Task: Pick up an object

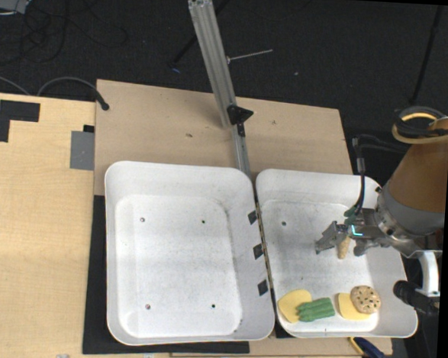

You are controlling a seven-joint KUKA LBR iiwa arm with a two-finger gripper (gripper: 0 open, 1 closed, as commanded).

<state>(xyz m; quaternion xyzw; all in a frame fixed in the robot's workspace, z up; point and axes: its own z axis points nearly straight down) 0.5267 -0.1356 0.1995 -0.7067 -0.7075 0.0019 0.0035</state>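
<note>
Two shallow white bins side by side on the bench: left bin [123, 205] and right bin [299, 195], rims touching along the middle. Grey arm [418, 188] reaching over the right bin from its right rim, gripper [340, 240] low above the bin floor, right of centre. Small pale piece [343, 248] seen between the fingertips, too small to identify. Along the right bin's near rim, a row: yellow item [292, 301], green item [316, 309] lying against it, then just to the right a yellow piece [353, 308] bearing a brown speckled cookie [365, 298]. Slanted metal rail [216, 67] beyond both bins.
</note>
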